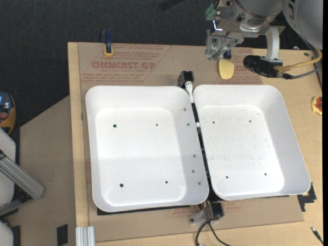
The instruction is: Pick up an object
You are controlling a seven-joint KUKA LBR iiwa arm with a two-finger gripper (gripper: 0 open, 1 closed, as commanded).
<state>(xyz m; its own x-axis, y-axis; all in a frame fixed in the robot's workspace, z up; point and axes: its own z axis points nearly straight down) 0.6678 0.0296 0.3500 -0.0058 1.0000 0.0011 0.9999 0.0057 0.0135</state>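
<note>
A black plug with wires [211, 212] sits at the near edge of the brown worktop [77, 137]. Two white bins lie side by side, the left bin [92, 152] and the right bin [292, 152]. Behind them the jaws [219, 52] hang beside a small yellow object [226, 69] on the worktop; I cannot tell if they are spread. A blue clamp [107, 41] grips the far edge.

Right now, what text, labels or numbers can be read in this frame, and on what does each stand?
"CHEMCAST GP": red print on the brown board behind the left bin; the last letters are faint.
Smaller red lines around it: too blurred to read.
Red print on the board near the gripper: partly hidden, unreadable.
</note>
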